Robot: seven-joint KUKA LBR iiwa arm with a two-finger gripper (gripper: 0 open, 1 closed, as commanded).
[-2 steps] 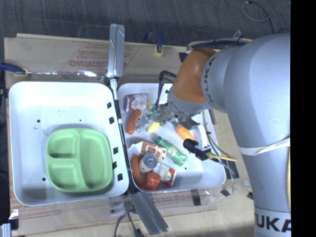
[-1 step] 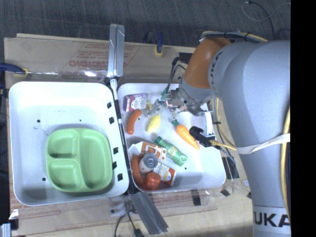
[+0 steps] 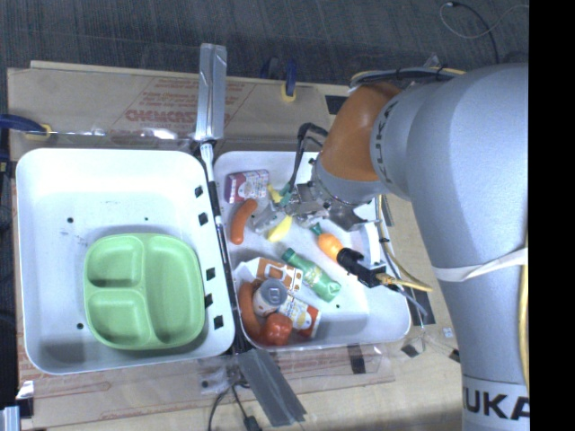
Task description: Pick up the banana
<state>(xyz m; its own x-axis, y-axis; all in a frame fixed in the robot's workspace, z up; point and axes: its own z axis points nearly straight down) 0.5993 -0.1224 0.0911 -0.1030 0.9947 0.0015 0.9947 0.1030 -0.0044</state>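
Plainly, the camera view looks down on two bins. The left bin (image 3: pixel 45 205) carries a green divided plate (image 3: pixel 144 290) toward its 6 o'clock side. The right bin (image 3: pixel 386 317) is crowded, and the arm (image 3: pixel 449 178) comes in from 3 o'clock, with the gripper (image 3: pixel 289 203) low over the bin's upper middle.

The banana (image 3: pixel 279 229) shows as a short yellow piece just at 6 o'clock of the gripper, partly hidden under it. At its 9 o'clock lies a hot dog (image 3: pixel 239 221), at 3 to 4 o'clock a carrot (image 3: pixel 329 243), at 5 o'clock a green bottle (image 3: pixel 313 275), and at 11 o'clock a small maroon packet (image 3: pixel 244 186). Further toward 6 o'clock sit an orange carton (image 3: pixel 289 293), a small can (image 3: pixel 268 296) and a tomato (image 3: pixel 276 330).

The metal parts blur together, so I cannot tell how wide the gripper stands or whether it has anything in it.

As a judgement, the banana looks like a toy: light, fairly stiff, with a smooth curved skin that could slip or roll. The best hold is probably across its middle, narrow way, clear of its neighbours.
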